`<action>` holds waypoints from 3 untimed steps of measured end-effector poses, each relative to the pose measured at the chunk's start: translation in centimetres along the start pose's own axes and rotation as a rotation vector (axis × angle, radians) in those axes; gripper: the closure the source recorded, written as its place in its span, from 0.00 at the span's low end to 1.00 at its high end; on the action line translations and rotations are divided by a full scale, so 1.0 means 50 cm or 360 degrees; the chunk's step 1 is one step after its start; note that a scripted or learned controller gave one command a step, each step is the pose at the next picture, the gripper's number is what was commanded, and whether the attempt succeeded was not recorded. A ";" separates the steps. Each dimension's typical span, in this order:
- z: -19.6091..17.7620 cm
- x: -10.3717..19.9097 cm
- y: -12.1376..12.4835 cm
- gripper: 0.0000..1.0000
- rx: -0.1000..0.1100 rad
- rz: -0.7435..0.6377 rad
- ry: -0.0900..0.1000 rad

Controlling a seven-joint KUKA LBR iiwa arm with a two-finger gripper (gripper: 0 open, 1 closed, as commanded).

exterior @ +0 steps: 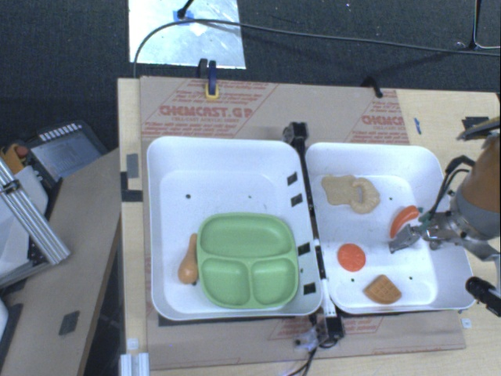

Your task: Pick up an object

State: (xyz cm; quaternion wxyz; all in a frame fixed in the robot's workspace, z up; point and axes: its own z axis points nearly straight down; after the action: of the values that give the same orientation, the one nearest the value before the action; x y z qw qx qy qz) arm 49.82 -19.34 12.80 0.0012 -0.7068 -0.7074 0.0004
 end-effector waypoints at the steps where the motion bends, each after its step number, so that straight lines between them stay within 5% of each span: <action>1: 0.091 0.000 0.001 0.00 -0.0003 0.0000 -0.0002; 2: 0.066 -0.001 0.003 1.00 -0.0009 -0.0001 -0.0004; 3: -0.021 -0.004 0.011 1.00 -0.0012 -0.0004 -0.0005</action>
State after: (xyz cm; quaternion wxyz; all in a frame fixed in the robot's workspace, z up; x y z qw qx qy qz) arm 50.37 -19.56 13.87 -0.0027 -0.7060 -0.7082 -0.0011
